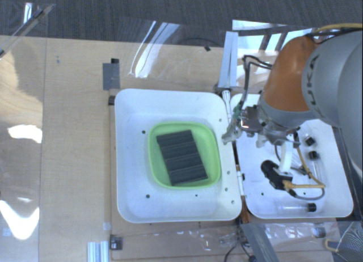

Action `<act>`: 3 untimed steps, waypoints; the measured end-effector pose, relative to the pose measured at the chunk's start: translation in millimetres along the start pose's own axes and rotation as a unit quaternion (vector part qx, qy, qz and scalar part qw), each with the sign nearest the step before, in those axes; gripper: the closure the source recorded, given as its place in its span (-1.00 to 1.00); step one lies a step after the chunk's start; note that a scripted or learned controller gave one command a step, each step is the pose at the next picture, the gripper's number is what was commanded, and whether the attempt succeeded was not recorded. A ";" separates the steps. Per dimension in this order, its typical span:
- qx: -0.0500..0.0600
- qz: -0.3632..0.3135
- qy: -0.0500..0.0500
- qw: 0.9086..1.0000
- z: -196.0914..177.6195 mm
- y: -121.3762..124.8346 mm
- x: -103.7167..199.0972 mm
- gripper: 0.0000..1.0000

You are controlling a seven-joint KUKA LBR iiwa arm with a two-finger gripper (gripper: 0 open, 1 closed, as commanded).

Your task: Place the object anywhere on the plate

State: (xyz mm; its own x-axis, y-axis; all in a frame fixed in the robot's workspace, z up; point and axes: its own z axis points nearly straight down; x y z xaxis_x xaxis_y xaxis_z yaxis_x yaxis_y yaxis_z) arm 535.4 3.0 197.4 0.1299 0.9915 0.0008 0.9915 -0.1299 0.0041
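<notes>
Risk: I judged any grasp attempt now could drag the dark ridged block [181, 157] off the green plate [211, 142].
Cause: the wrist hung close to the shared bin walls, so a leftward sweep might clip them.
Block: lay flat on the plate, slightly skewed, in the left bin [130, 198].
Arm [295, 79]: reached over the right bin [334, 198], wrist down.
Gripper [271, 136]: under the wrist; I could not tell if open or closed.

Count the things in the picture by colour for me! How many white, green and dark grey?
White bins: 2
Green plate: 1
Dark grey block: 1
Total: 4
</notes>
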 end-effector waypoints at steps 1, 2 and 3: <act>0.000 0.027 0.000 1.000 -34.4 -35.7 21.0 -1.00; 0.000 0.029 0.000 1.000 -28.2 -22.5 -13.4 -1.00; -0.001 0.101 0.001 0.995 -68.5 -51.5 36.2 -1.00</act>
State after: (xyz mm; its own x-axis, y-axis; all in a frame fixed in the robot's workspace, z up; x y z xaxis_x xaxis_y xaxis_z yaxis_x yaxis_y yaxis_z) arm 488.7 45.6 265.7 0.3271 0.9450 0.0032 0.9450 -0.3271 0.0065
